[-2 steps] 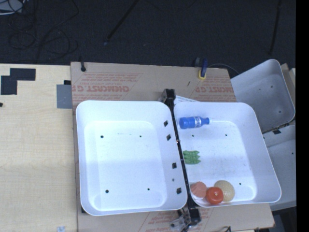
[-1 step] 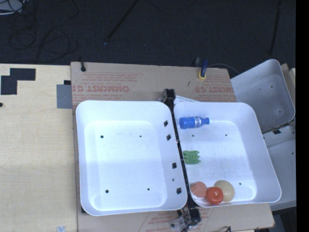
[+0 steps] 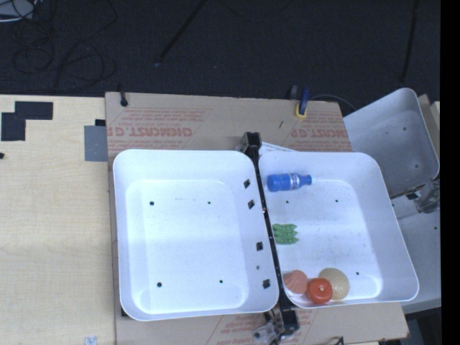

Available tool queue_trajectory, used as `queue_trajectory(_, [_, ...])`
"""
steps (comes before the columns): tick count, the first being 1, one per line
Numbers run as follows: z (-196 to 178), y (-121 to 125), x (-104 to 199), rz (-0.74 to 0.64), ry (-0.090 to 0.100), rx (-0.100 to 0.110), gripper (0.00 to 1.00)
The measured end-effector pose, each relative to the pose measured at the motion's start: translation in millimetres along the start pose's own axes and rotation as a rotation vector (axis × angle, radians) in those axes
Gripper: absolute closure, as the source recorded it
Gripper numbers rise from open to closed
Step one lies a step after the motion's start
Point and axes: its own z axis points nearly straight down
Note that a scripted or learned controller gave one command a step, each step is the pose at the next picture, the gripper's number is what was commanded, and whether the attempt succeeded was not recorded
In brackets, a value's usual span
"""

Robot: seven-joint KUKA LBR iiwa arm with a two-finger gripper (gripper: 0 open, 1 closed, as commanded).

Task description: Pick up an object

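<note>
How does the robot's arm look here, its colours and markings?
Perhaps only a small grey metal piece at the right edge, beside the right bin, belongs to it; I cannot tell. It is dull grey, angular, with no readable marking.

Only legible print: "CHEMCAST GP" in red on the brown cardboard sheet point(image 3: 215, 124) under the bins, upside down from this angle. It repeats further right, partly cut off. Blue bottle point(image 3: 288, 182) label too small to read.

Dark floor point(image 3: 215, 34) behind pale wooden bench point(image 3: 50, 228).
</note>
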Motion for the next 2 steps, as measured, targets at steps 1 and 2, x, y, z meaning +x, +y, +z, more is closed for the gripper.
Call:
queue_trajectory(1, [-104, 0, -1, -0.003, -0.006, -0.014, 1.00])
queue_trajectory(2, [-81, 0, 0, -0.001, -0.002, -0.003, 1.00])
